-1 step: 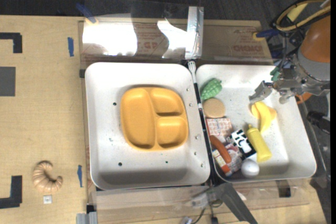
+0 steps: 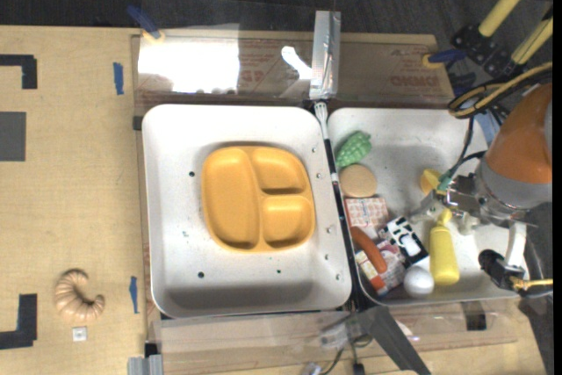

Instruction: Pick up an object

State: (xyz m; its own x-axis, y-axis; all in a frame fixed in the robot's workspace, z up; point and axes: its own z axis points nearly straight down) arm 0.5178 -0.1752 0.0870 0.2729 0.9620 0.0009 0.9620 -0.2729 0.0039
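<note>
The right bin [image 2: 399,132] holds several small objects. A green leafy piece [image 2: 353,148] and a round tan disc [image 2: 358,181] lie by its left wall. Nearer the front lie a patterned packet [image 2: 367,211], a red sausage [image 2: 370,252], a black-and-white piece [image 2: 403,238] and a white ball [image 2: 419,280]. A yellow bottle [image 2: 443,255] lies lengthwise at the bin's right side, with a small yellow piece [image 2: 428,181] behind it. My gripper [image 2: 453,206] hangs low over the bottle's top end, and the arm's orange band [image 2: 527,145] is behind it.
The left bin [image 2: 167,189] carries a yellow divided plate [image 2: 257,195]. A croissant-shaped toy [image 2: 79,294] lies on the bench at the far left. A clear panel [image 2: 228,57] stands behind the bins, and yellow and black cables [image 2: 492,83] hang at the upper right.
</note>
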